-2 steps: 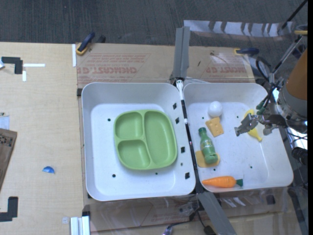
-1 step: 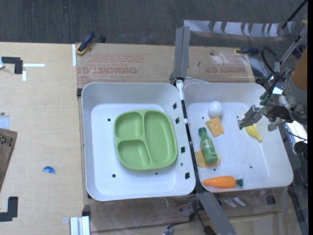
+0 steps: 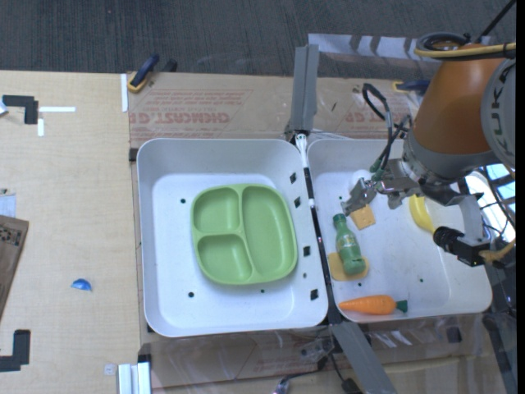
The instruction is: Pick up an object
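**Gripper over right bin, nothing confirmed in the fingers**

We see the arm (image 3: 459, 113) reaching into the right bin (image 3: 459, 294), with the gripper (image 3: 362, 197) low over its upper-left part. The fingers read as narrow, tips close together. A small tan block (image 3: 363, 217) sits right at the tips, just below them. We can't tell whether it's pinched or only lying on the bin floor under them, so we aren't calling it held.

Taking the green bottle (image 3: 348, 245) as our landmark:
- The bottle lies just below the gripper, a touch left, near the bin's left wall. Its long axis runs roughly up-down in the view, cap end toward the gripper.
- The tan block is just above and right of the bottle's cap, touching or nearly so.
- A flat yellowish piece (image 3: 340, 268) lies under the bottle's lower end.
- The carrot (image 3: 371, 305) is below the bottle, by the front wall, long axis left-right, green tip to the right.
- The banana (image 3: 421, 213) is to the right of the bottle, partly behind the wrist.
- The green divided plate (image 3: 244, 235) is left of the bottle, in the left bin (image 3: 164, 220).

Our read: the block is the nearest target, essentially at the tips. The bottle would need a short move down-left, with the fingers closing across its width.
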Robot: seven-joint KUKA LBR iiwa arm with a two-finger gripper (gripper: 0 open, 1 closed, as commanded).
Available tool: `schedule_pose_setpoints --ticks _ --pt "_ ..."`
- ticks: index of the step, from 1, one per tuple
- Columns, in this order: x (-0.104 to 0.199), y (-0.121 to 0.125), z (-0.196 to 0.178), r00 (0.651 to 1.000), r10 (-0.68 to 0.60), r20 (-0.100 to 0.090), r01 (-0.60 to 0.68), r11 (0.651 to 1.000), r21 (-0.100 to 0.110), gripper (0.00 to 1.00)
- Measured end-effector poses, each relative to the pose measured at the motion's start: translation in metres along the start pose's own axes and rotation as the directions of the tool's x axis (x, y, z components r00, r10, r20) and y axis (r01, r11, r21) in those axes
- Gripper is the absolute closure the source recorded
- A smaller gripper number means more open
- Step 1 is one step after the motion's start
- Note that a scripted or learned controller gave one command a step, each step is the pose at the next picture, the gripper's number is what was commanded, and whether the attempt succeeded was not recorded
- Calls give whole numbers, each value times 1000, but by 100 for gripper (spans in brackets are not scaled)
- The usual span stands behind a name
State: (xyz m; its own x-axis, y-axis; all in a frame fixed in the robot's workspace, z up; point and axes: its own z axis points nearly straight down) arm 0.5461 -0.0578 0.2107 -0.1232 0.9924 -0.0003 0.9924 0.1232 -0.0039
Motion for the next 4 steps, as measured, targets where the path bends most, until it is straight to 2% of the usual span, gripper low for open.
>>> schedule_pose_setpoints --ticks 1,2,3,4 --pt "-39 8 119 998 63 0 -63 998 -4 0" --pt "-46 55 119 993 120 0 -120 993 -3 0" --pt "-47 55 110 993 122 1 -122 993 -4 100" --pt "23 54 -3 996 91 1 -91 996 -2 100"
